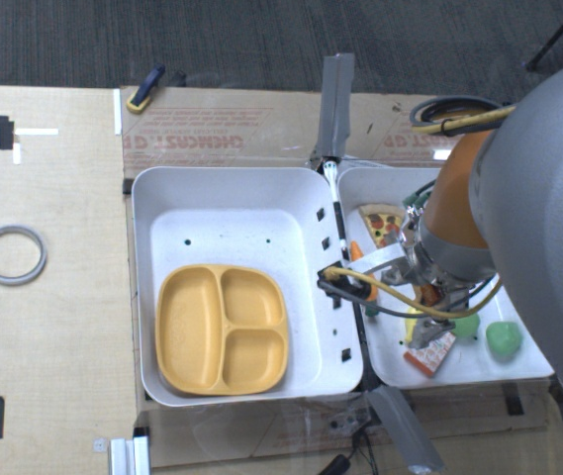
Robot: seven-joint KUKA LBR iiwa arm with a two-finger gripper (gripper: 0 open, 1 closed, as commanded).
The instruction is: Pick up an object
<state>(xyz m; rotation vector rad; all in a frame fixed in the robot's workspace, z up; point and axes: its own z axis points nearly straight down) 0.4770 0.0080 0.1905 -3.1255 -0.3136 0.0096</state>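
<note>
Objects for picking lie in the right bin point(528, 369), most of them under my arm point(518, 226): a pizza-slice toy point(381, 225) near the bin's far left corner, with a small orange piece point(356, 250) just beside it against the left wall; a green rounded object point(504, 338) near the front right; a flatter green piece point(465, 325) next to it; and a red-and-white packet point(431, 352) close to the front wall, lying tilted; my pincer point(422, 305) hangs over the middle of this bin, just above the packet, but cables and the wrist hide its tips, so I cannot tell whether it is parted or closed, and I see nothing held in it; a yellow cable point(380, 290) loops from the wrist across the wall between the bins; the left bin point(222, 206) holds a yellow divided plate point(224, 328) in its near left part; out on the table point(44, 364) a roll of tape point(11, 254) lies well to the left, and a blue-and-yellow tool point(145, 88) rests behind the bins.
</note>
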